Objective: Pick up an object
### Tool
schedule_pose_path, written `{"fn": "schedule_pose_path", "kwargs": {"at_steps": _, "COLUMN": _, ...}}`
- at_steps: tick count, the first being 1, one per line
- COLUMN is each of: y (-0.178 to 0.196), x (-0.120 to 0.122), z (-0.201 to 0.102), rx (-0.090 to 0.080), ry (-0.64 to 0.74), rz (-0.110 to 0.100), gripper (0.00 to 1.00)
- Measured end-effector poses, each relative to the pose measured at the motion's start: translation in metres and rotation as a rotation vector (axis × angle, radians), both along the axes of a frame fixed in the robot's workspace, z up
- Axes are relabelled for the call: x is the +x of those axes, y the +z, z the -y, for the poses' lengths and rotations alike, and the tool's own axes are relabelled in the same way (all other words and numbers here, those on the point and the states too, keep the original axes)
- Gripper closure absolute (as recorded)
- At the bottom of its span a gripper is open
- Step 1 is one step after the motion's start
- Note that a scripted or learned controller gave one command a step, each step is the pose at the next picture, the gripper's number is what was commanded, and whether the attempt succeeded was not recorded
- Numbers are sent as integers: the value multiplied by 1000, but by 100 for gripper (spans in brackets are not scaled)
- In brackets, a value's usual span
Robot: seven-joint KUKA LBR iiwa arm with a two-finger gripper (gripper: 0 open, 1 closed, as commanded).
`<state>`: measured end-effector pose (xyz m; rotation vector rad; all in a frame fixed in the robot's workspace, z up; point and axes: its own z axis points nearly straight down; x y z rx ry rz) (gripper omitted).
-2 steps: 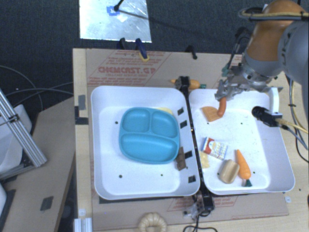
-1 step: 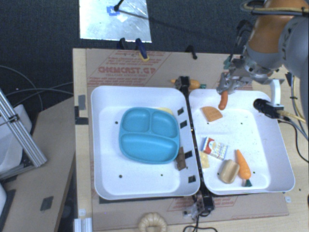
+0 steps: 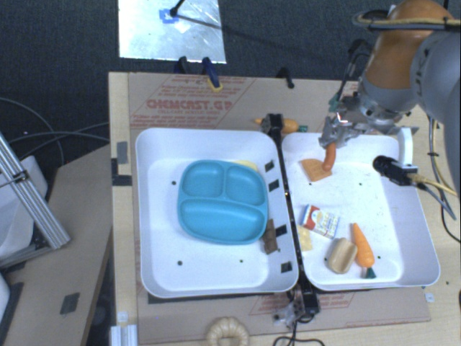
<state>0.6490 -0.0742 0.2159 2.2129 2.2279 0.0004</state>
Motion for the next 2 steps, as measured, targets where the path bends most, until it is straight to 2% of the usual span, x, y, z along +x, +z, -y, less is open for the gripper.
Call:
{"fn": "schedule_pose_path", "kwargs": {"at_steps": 1, "y": 19, "x": 3, "z": 3, "rx": 1, "ry": 1, "rz": 2, "gripper": 100}}
{"fn": "schedule_pose_path", "kwargs": {"at_steps": 2, "y": -1, "x": -1, "z": 2, "rx": 0, "ry": -2, "rz": -1, "gripper": 100}}
